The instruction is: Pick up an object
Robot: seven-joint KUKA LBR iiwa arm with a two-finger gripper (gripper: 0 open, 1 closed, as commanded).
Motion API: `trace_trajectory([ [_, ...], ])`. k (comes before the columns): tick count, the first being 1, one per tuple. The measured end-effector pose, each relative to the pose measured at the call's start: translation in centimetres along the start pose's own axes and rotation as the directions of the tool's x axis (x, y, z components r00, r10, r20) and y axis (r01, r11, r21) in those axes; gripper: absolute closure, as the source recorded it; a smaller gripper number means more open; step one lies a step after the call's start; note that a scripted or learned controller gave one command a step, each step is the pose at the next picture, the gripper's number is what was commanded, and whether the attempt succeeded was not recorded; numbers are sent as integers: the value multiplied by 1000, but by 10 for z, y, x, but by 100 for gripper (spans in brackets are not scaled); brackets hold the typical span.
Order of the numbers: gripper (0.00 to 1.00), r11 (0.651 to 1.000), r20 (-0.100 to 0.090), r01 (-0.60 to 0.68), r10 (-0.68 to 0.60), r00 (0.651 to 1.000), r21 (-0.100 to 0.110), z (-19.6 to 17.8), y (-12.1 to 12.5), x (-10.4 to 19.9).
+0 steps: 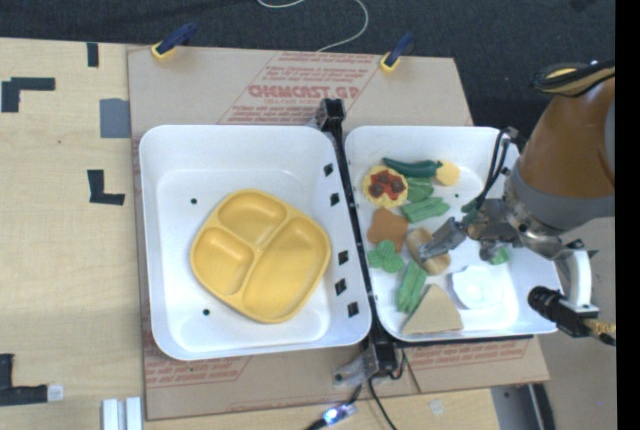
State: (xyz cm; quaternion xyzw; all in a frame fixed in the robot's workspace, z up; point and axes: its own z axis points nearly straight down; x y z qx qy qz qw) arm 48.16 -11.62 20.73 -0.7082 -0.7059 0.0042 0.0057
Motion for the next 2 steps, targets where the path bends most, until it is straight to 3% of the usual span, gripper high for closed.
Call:
trace_trajectory([
  [1, 0, 1000, 2, 4, -4, 1000, -11, -6, 2, 0],
  [2, 0, 1000, 0, 4, -4, 1000, -6, 39, -1, 3],
])
